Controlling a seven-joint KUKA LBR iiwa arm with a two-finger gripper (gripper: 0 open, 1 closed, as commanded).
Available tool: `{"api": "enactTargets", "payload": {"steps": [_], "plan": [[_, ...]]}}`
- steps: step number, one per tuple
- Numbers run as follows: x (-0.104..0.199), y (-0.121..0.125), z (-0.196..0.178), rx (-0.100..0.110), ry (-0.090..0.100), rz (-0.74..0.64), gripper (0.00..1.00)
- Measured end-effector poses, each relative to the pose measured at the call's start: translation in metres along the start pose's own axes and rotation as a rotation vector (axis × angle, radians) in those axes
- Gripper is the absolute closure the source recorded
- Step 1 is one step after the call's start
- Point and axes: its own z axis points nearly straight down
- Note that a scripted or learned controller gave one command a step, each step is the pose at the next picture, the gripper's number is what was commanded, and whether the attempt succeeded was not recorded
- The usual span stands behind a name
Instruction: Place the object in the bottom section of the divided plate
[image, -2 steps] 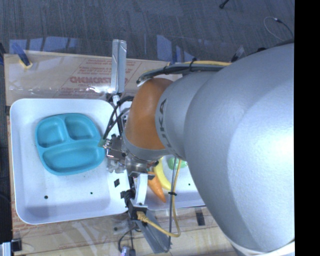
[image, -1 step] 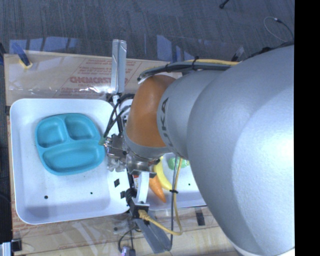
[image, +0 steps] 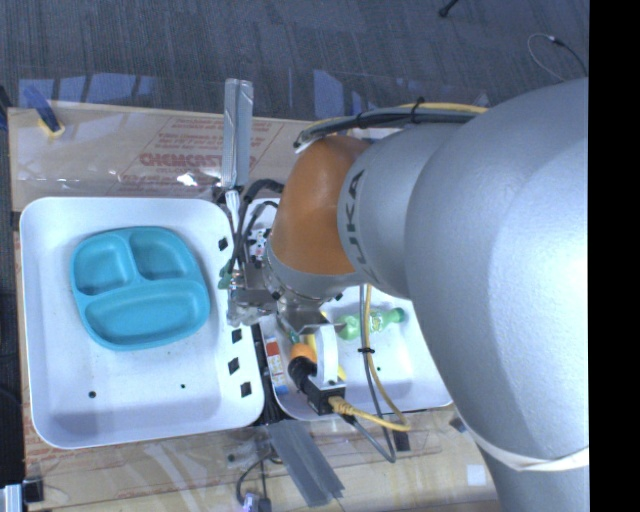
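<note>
Divided plate (image: 140, 286): blue, in left bin (image: 60, 400).
Arm (image: 450, 250): right of plate, covering right bin (image: 425, 390).
Green object (image: 372, 322): beside arm, partly hidden.
Gripper: hidden; grasp cannot be told.

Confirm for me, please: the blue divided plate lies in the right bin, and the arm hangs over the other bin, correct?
Not quite. The camera view shows the blue divided plate lying in the left bin, not the right one. The arm does hang over the other bin, the right bin, where something green shows beside its wrist.
</note>
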Motion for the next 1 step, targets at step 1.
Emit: {"api": "enactTargets", "payload": {"steps": [1], "plan": [[0.0412, -0.0284, 0.0004, 0.005, 0.001, 0.106, 1.00]]}}
